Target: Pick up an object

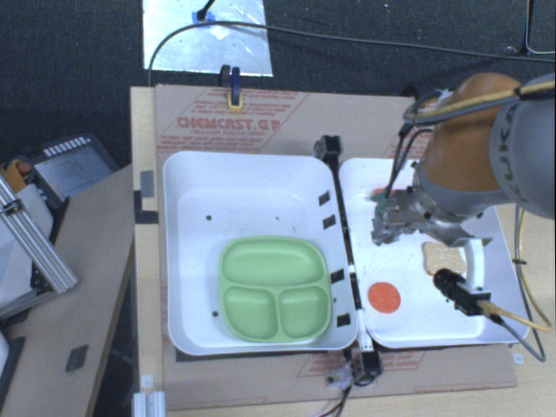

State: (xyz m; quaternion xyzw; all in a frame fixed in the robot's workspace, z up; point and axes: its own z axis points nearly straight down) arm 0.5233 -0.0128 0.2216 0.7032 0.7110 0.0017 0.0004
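The left bin (187,233) carries one thing, a green divided plate (274,287), lying flat near the front wall with its three compartments facing up — it sits well apart from the arm, so I judge it is not the target now. A dark divider with clips (340,233) runs between the two bins and keeps them side by side on the counter (217,120).

In the right bin (408,328) there is an orange round object (385,297) near the front, and beside it, more to the right, a pale tan piece (441,256) partly covered by the arm. A small reddish thing (379,193) shows near the wrist, too small to name.

The arm (486,146) reaches over this bin, and its pincer (385,226) hangs low above the white floor, just behind the orange object — probably because this one is the candidate to pick up. Whether the pincer is spread or pressed together, I cannot tell; nothing is visible between its tips.
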